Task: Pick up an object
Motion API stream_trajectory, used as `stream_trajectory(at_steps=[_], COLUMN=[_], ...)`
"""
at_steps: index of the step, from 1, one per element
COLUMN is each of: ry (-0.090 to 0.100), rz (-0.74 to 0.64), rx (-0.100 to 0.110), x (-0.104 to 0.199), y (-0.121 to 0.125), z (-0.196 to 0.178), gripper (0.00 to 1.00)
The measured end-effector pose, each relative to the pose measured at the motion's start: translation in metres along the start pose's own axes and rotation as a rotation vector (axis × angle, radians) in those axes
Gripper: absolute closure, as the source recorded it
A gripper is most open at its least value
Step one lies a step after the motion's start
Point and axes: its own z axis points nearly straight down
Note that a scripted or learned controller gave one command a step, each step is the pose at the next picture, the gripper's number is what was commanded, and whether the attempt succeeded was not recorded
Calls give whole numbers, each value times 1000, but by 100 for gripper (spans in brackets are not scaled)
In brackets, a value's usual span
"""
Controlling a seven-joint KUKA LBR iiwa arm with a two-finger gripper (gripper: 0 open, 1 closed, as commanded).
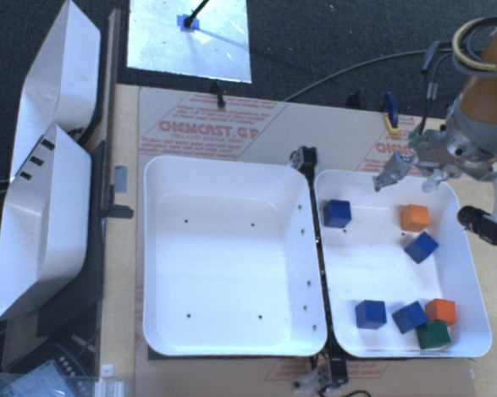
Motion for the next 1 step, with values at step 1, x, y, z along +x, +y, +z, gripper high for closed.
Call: stream_trajectory(at_steps=[1], ry=[0], rz=[0], rx=[0], x=[0], y=[0], z=[0], gripper=[0])
